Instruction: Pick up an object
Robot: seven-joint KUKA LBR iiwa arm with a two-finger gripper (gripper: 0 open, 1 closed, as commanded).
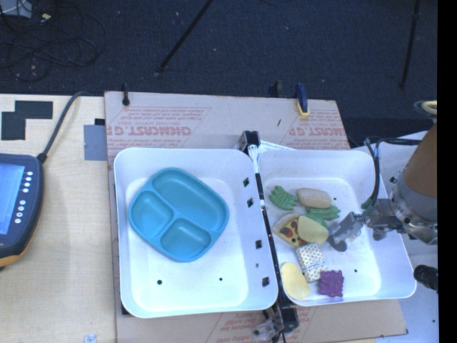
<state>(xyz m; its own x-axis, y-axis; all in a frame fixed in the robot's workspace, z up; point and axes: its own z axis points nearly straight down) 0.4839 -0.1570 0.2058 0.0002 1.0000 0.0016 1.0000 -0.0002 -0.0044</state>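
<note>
The right bin (389, 277) holds several toy foods: a green leafy piece (283, 197), a beige oval (314, 197), a green pod (325, 212), a pizza slice (288, 231), a yellow-green lump (312, 229), a checkered packet (310, 261), a pale yellow piece (295, 280) and a purple grape cluster (330, 283). My gripper (343, 233) reaches in from the right and hangs low over the bin floor. It sits just right of the yellow-green lump. Its fingers look open, with nothing between them.
The left bin (128, 277) carries a blue divided plate (178, 213). A black-clipped divider (257, 220) runs between the bins. A tablet-like pendant (14, 206) lies on the bench at far left. Bare bin floor lies right of the gripper.
</note>
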